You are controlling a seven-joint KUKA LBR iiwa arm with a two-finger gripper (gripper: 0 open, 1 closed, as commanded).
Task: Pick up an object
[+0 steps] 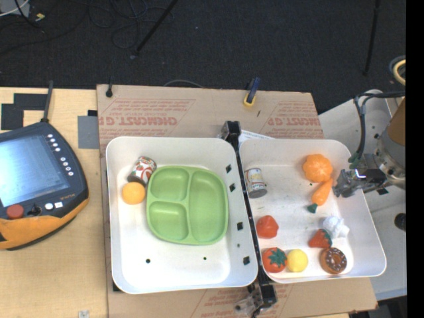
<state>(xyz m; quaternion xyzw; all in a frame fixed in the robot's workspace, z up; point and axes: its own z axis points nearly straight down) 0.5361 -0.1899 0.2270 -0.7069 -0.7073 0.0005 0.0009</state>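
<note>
The right bin (291, 154) holds an orange (317, 167), a carrot (320, 193), a small can (255, 182), a red tomato-like piece (267, 226), a strawberry with a white bit (329, 233), a red-and-green item (275, 259), a lemon (297, 260) and a donut (333, 260). My gripper (347, 183) hangs at the bin's right rim, just right of the carrot, with nothing seen between its parts.
The left bin (126, 244) holds a green divided plate (187, 205), a yellow ball (133, 193) and a small red-and-white can (141, 169). A teach pendant (36, 177) lies on the bench at the far left. Cardboard (199, 114) lies under the bins.
</note>
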